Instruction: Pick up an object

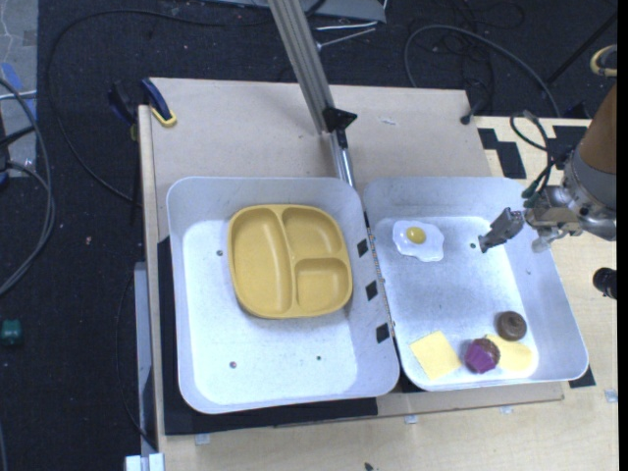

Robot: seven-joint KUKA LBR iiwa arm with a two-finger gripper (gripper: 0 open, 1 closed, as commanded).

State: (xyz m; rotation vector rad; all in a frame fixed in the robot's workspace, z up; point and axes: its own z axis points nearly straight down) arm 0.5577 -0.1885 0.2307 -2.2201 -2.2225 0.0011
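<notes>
The right bin [461, 292] holds a toy fried egg [419, 240] at its far left. Along its near edge lie a yellow square slice [435, 354], a purple lump [481, 354] and a brown ring-shaped piece [510, 325], with a pale yellow piece [520, 359] beside the purple one. My gripper [516, 238] hangs over the bin's far right part, to the right of the egg. Its fingers look spread apart with nothing between them, and the dark finger [497, 232] points toward the egg.
A yellow divided plate [290, 260] sits in the left bin [201, 302]. A slanted metal pole [306, 52] rises from the gap between the bins at the back. Cables lie on the dark floor around the bench.
</notes>
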